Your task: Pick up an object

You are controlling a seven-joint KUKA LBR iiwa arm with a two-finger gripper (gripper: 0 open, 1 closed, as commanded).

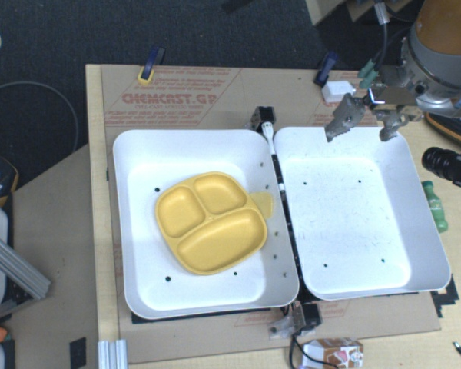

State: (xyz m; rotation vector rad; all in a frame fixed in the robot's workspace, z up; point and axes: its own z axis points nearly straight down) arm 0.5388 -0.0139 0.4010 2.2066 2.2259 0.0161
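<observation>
You are looking down on a bench [215, 91] topped with brown board bearing faint red lettering, sitting on dark carpet [100, 21] that is filling the far and left of the scene. Two shallow white bins are lying side by side on it. The left bin [134, 283] is holding a yellow three-compartment tray [210, 221], resting flat near the bin's middle and turned at a slant; a small pale yellow piece [263, 203] is peeking out at its right edge, touching it. The right bin [353, 214] is showing a bare, speckled floor. A black strip [280, 198] is running between the bins. The gripper [363, 127] is hovering over the far edge of the right bin, its two fingers spread apart and pinching nothing. A blue and yellow clamp [148, 66] is biting the far left edge of the board, and a blue clamp [325, 68] the far edge near the arm. A green object [435, 204] is lying just right of the right bin. Cables are trailing over the carpet at far left.
</observation>
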